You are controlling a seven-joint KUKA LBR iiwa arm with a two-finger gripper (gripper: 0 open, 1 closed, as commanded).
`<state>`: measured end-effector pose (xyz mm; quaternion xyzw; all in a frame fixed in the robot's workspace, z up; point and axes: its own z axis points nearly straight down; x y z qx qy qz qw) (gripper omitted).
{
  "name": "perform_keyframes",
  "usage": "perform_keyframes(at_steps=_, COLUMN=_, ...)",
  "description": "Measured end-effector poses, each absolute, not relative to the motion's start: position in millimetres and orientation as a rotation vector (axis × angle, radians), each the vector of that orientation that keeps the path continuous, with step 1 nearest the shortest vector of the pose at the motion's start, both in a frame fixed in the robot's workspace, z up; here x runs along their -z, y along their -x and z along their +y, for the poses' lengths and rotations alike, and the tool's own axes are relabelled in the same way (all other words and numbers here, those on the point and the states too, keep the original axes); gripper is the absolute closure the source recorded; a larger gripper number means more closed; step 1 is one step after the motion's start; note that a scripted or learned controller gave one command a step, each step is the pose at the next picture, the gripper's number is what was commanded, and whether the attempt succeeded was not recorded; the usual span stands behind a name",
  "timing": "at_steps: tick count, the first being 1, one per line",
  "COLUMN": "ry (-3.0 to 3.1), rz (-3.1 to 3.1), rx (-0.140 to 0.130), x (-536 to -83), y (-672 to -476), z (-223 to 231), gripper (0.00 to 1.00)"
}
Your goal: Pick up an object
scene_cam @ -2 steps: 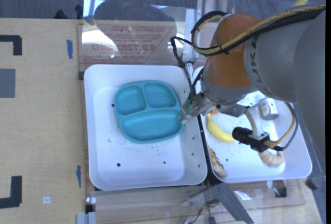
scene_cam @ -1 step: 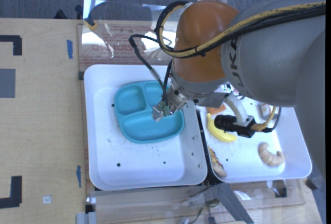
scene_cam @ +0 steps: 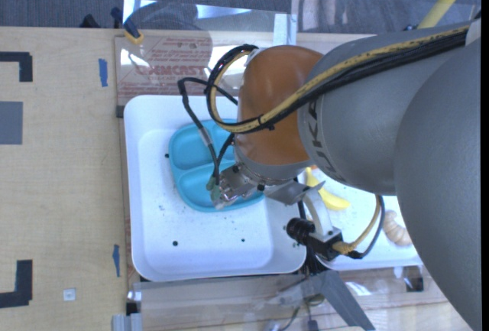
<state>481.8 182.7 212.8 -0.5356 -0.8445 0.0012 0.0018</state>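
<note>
Two shallow white bins are seen side by side on the bench, the left bin (scene_cam: 153,245) lying in the centre-left of the frame and the right bin (scene_cam: 386,249) largely covered by the arm. A light blue dish (scene_cam: 191,157) is seen in the left bin, toward its right half, just left of the frame's centre. It is smooth and rounded, with a raised rim and a ridge that divides it into compartments; its right part is hidden beneath the wrist. The grey arm (scene_cam: 397,115) is extended in from the right, with its orange band (scene_cam: 275,111) over the dish and dark and yellow cables looped around it. The gripper (scene_cam: 225,196) is placed at the dish's lower right edge. A yellow object (scene_cam: 332,198) is glimpsed in the right bin, below the wrist, and a pale one (scene_cam: 394,228) near the lower right.
</note>
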Motion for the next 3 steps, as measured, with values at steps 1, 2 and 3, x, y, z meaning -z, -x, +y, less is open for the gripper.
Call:
perform_keyframes(at_steps=1, ry=2.048, rz=-2.386, rx=0.004, x=-297.3, y=-479.8, z=202.9, gripper=1.0)
perform_keyframes(at_steps=2, ry=1.843, rz=-2.54, rx=-0.009, x=-254.4, y=-478.0, z=221.6, gripper=1.0)
perform_keyframes(at_steps=3, ry=2.003, rz=-2.416, rx=-0.011, x=-210.6, y=-477.7, z=217.4, gripper=1.0)
